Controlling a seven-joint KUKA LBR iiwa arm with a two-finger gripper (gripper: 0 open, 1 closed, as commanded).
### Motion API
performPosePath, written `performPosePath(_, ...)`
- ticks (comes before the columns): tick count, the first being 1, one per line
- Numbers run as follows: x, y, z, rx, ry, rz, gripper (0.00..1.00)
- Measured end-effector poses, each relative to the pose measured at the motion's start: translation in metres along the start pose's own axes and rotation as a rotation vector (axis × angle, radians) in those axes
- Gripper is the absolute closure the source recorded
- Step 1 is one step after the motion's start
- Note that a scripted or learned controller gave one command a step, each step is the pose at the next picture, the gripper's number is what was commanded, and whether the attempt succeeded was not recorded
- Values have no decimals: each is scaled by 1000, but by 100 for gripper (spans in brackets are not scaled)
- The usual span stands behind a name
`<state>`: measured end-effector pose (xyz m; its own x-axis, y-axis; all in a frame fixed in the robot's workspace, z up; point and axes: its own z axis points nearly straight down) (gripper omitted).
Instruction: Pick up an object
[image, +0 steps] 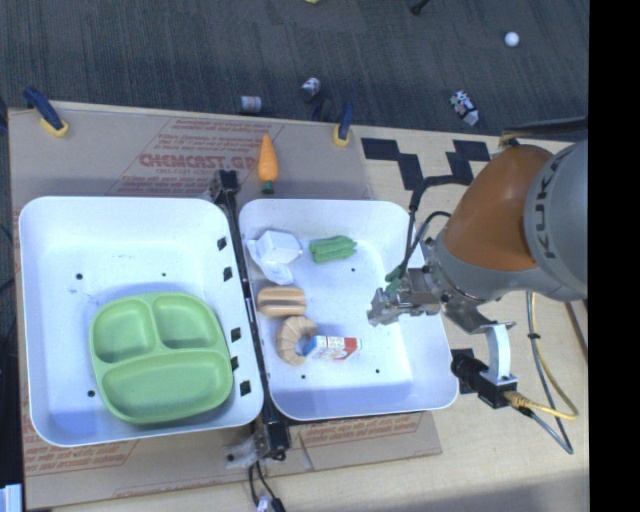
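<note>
We find the tabletop (470, 470) bearing two white bins side by side. The left bin (60, 240) holds a green divided tray (160, 357). The arm (520, 220) reaches over the right bin (390, 385), with its hand (385, 308) low at that bin's right side; we cannot tell whether it is open or closed. In the right bin we note crumpled white paper (275, 250), a green piece (332, 248), a hot dog bun (282, 299), a croissant (294, 336) and a small carton (334, 347) touching it. An orange carrot (267, 160) lies beyond the bins.
</note>
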<state>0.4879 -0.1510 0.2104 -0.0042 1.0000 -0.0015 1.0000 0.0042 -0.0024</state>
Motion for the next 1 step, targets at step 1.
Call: performPosePath(1, -9, -11, 17, -1, 1, -3, 100)
